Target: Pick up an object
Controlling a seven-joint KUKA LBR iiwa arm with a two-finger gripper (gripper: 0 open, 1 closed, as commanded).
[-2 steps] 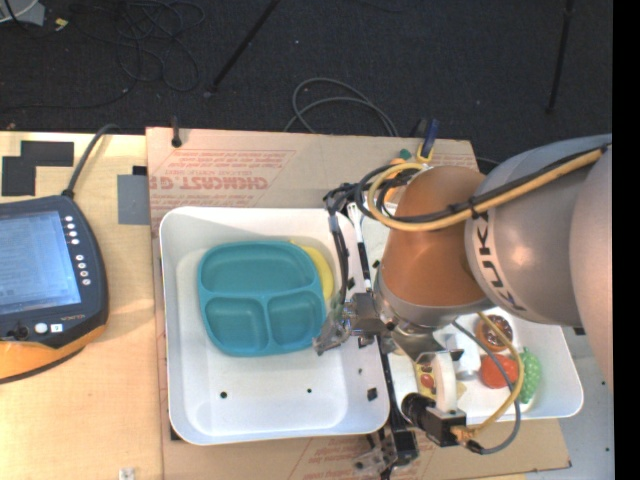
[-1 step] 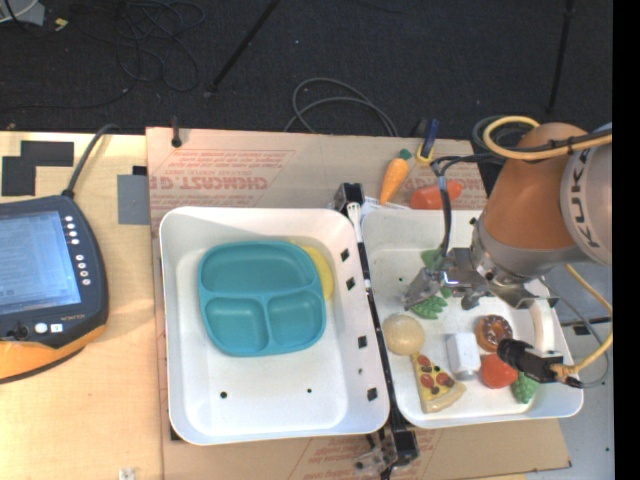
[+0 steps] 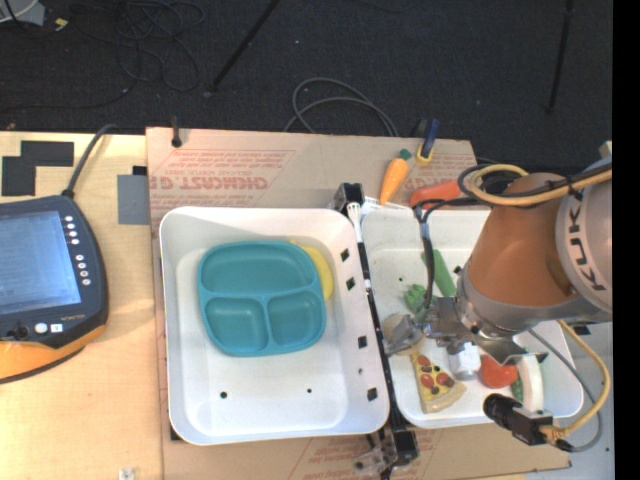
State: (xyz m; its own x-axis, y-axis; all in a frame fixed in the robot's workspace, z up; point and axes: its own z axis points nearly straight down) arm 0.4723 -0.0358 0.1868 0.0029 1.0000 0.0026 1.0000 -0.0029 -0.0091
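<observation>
Bench seen from above, bearing two shallow white bins side by side on brown cardboard [image 3: 250, 173]. The left bin [image 3: 185, 388] holds a teal divided plate [image 3: 262, 298] with a yellow piece [image 3: 321, 268] showing from under its right edge. The arm [image 3: 520, 258] reaches in from the right and hangs low over the right bin [image 3: 395, 263], covering much of it. The gripper [image 3: 445, 333] sits down among small toys in that bin. Whether it is spread or closed cannot be told, because the wrist hides it.

Nothing looks lifted yet. The pizza slice [image 3: 435, 381] lies flat on the bin floor just below the gripper. A green toy [image 3: 418, 296] lies just above the gripper, and a red toy [image 3: 497, 371] lies to its right. A toy carrot [image 3: 394, 176] rests outside the bins on the cardboard.

By this view, the reach into the bin is done. The grasp and the lift are still to come, or at least not shown.
</observation>
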